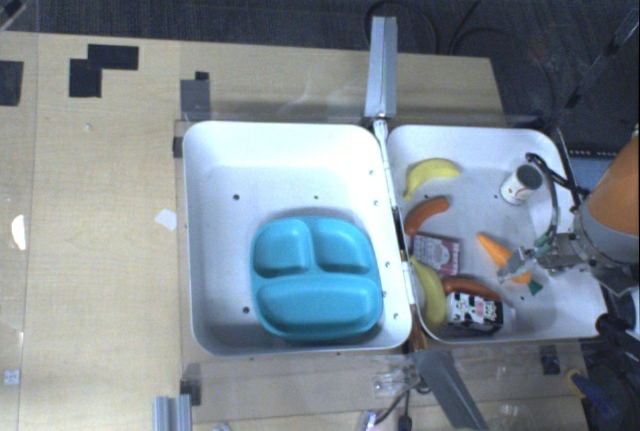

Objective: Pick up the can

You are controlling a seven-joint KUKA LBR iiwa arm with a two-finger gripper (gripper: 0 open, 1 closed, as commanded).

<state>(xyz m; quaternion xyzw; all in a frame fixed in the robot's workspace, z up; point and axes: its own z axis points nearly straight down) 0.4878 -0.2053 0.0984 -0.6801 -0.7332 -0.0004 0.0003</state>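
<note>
The gripper (528,271) hangs low over the right bin (560,144), near its right side, with the grey arm (610,219) and its orange band entering from the right edge. Its tips are small and tangled with cable and teal-coloured parts, so how they stand cannot be told, and nothing can be made out between them. Just beside the tips, to their left, lies a small orange carrot-like piece (492,249), close enough that touching or apart cannot be judged. The can (473,313) lies on its side further down and to the left of the gripper, near the front wall of the right bin, dark with a pale label, clearly apart from the tips. A red sausage-shaped piece (470,286) rests along the can's upper edge. Left of that, a banana (431,287) lies against the wall between the bins, with a dark purple packet (436,250) just above it, a second red sausage shape (427,212) above that, and another banana (431,174) toward the back. A small white cup (521,184) sits at the back right. The left bin (215,219) holds a blue divided tray (317,277), well apart from the gripper.
</note>
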